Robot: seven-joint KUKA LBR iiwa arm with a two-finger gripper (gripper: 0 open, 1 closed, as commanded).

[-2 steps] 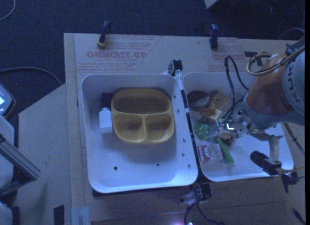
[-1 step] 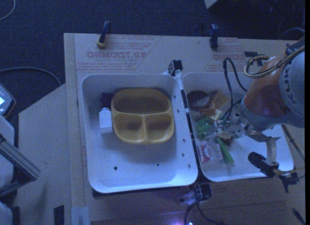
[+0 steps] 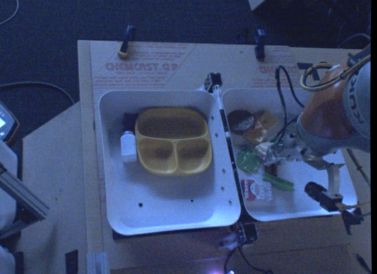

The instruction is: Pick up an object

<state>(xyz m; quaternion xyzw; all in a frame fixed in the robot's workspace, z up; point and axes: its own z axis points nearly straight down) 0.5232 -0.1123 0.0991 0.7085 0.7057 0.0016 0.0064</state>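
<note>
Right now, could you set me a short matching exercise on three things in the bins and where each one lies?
Things:
1. yellow tray
2. white bottle
3. green disc

Places:
A. right bin, near the divider
B. middle of the left bin
C. left bin, beside the tray's left edge

Pairs: 1-B, 2-C, 3-A

In the left bin lie a yellow divided plate [image 3: 172,139], flat and upright, with a small white bottle [image 3: 128,146] touching its left edge, while the right bin holds a dark round lid [image 3: 240,121], a green piece [image 3: 247,161] and a red-and-white packet [image 3: 257,190].
</note>
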